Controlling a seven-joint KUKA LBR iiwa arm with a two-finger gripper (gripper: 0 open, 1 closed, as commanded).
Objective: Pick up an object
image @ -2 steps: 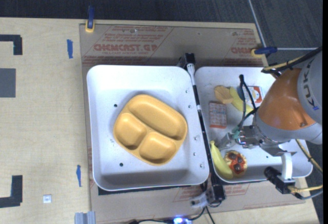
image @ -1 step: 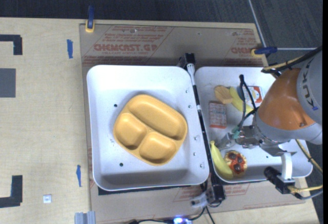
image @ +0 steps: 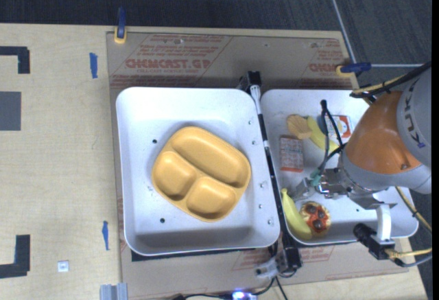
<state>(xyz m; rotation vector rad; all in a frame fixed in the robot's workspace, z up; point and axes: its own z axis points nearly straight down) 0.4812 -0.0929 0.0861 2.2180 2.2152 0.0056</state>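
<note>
My gripper [image: 310, 187] hangs low in the right bin [image: 273, 113], just above its near half. Directly below it lie a yellow banana [image: 293, 215] and a round orange-and-red food piece [image: 316, 216]. A small reddish packet [image: 291, 153] rests to the gripper's upper left. Farther back sit a tan bread-like piece [image: 298, 125] and a yellow item [image: 315, 132] beside a white-and-orange item [image: 339, 129]. The arm's orange band [image: 384, 137] hides the bin's right half.
The left bin [image: 137, 106] holds a yellow three-compartment plate [image: 199, 172], lying tilted. A black ridge [image: 264, 137] divides the two bins. Cardboard [image: 206, 58] lies under both bins, held by clamps. Black cables [image: 324, 113] trail over the right bin.
</note>
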